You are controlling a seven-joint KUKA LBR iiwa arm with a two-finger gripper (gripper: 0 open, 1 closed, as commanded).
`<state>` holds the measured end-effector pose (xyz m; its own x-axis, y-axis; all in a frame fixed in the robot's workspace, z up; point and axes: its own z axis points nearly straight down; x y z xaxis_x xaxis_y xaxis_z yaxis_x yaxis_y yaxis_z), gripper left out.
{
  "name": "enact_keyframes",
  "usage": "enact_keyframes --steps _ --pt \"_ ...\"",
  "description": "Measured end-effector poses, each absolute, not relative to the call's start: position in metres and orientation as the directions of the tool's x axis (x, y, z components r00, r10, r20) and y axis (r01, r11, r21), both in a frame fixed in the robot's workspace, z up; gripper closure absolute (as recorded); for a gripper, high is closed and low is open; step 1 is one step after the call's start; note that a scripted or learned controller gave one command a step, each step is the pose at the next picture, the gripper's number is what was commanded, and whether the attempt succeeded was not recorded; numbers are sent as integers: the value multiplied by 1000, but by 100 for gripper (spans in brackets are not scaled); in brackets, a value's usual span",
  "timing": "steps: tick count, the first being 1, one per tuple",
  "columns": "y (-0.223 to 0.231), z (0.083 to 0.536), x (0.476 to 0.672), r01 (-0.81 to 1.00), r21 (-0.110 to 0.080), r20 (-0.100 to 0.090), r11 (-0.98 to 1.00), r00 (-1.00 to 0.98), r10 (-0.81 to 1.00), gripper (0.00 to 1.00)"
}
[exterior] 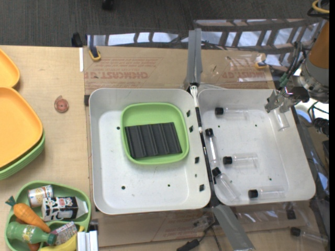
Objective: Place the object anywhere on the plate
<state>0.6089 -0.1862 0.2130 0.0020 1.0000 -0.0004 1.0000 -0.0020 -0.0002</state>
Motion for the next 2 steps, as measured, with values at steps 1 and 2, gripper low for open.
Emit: enact_keyframes --steps 1,2 --pt "-186 213 609 1000 0 -1 -2 2 1000 0" --pt "-175 234 582 987 -3 -1 -162 162 987 0"
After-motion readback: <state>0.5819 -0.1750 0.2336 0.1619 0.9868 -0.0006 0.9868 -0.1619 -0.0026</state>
